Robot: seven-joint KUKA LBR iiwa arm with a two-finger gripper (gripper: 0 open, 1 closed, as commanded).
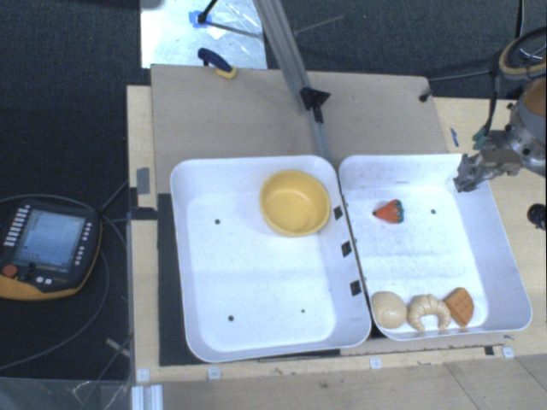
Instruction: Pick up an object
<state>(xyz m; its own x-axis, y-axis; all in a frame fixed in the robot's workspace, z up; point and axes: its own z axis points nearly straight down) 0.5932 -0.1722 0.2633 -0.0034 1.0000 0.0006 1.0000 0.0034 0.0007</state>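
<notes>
- The gripper [469, 178] hangs over the far right rim of the right bin [504, 272]; whether it is parted or closed cannot be told.
- A red strawberry [389, 212] lies in that bin's far half, left of the gripper and apart from it.
- A pale bun [388, 309], croissant [429, 311] and orange waffle [460, 305] line the near wall.
- A yellow bowl [295, 202] sits in the left bin [214, 314].

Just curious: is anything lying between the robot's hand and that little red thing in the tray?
No. In the camera view, only bare white bin floor separates the hand from the red object.
</notes>
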